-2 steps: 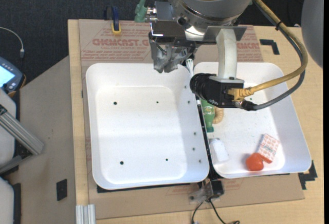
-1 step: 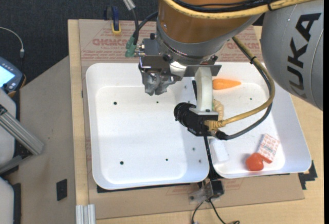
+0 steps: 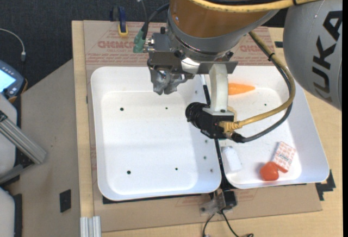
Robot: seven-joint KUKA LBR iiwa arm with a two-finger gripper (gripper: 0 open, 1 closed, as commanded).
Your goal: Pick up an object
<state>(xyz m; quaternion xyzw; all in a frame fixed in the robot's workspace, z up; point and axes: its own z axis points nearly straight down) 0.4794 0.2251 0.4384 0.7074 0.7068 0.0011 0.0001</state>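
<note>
Item: orange carrot-shaped piece (image 3: pixel 241 88), lying flat in the right bin (image 3: pixel 312 138), to the right of the end effector (image 3: pixel 165 83) and well apart from it; long axis runs left-right, tapered tip pointing right.

Item: red ball (image 3: pixel 269 172), lower right of the end effector, just beside a small red-and-white packet (image 3: pixel 285 155).

End effector: over the left bin (image 3: pixel 103 122) near its top right part; how far open cannot be told; nothing seen between its fingers.

Surface: cardboard sheet (image 3: pixel 92 45) on the worktop; dark floor (image 3: pixel 49 2) beyond.
</note>
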